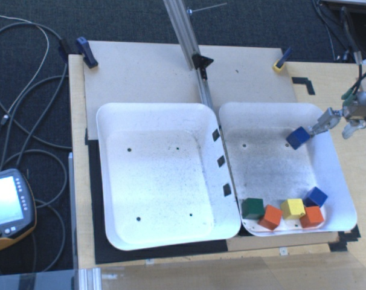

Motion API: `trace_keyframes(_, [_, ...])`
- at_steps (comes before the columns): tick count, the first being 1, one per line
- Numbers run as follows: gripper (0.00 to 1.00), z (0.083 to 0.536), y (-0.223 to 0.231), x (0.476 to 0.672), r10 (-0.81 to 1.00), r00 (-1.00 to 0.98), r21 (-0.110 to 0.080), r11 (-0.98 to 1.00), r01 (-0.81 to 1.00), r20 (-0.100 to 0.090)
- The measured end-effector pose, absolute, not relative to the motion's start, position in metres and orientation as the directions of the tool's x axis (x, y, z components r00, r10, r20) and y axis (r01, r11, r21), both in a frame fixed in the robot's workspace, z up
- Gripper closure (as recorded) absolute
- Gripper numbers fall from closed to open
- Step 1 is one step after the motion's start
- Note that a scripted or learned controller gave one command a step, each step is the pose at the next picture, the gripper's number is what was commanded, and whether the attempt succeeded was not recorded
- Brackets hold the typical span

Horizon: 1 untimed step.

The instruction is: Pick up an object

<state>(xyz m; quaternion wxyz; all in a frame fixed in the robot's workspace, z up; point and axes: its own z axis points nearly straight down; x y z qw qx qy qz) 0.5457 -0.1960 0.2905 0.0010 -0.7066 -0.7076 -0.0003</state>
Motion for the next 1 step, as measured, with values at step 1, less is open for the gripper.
trace_keyframes(1, [0.00, 0.1354, -0.2176, 0.5829, 1.000, 0.000, -0.008, 0.001, 1.000, 0.003])
